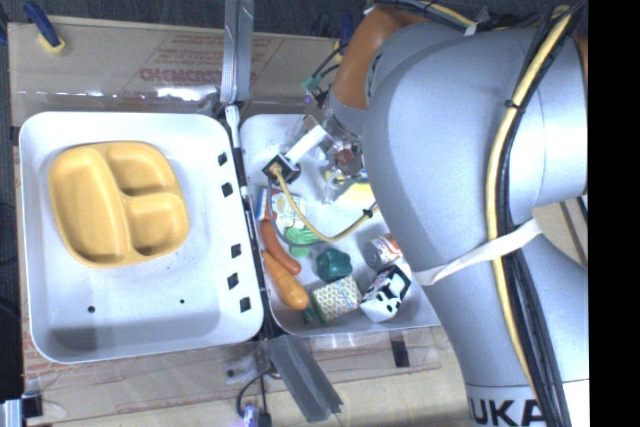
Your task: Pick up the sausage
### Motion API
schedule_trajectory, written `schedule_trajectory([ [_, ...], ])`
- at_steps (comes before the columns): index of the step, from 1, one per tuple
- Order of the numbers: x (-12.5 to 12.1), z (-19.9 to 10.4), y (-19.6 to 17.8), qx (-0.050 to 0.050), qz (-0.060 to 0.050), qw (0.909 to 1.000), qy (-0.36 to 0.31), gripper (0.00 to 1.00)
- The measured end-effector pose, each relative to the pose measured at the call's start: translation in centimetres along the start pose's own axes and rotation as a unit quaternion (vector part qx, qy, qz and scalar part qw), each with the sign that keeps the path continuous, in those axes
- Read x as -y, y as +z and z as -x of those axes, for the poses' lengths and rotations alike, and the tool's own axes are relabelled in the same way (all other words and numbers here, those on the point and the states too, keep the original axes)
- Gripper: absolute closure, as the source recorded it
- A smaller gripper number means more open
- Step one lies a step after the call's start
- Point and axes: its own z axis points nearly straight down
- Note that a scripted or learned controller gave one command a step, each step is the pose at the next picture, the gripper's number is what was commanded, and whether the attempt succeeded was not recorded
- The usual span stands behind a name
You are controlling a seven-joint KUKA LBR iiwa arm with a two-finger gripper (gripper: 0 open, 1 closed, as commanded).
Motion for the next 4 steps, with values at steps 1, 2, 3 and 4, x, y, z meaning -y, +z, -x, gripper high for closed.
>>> schedule_trajectory([
  [1,0.2,-0.1,-1.0,0.001,-0.001,1.0,-0.004,1.0],
  [2,-3.3,1.8,-0.1,0.0,0.0,0.9983,-0.058,1.0],
  [3,-8.7,5.2,-0.1,-0.001,0.002,0.9868,-0.162,1.0],
  [4,-9.2,4.7,-0.1,-0.001,0.002,0.9826,-0.186,1.0],
])
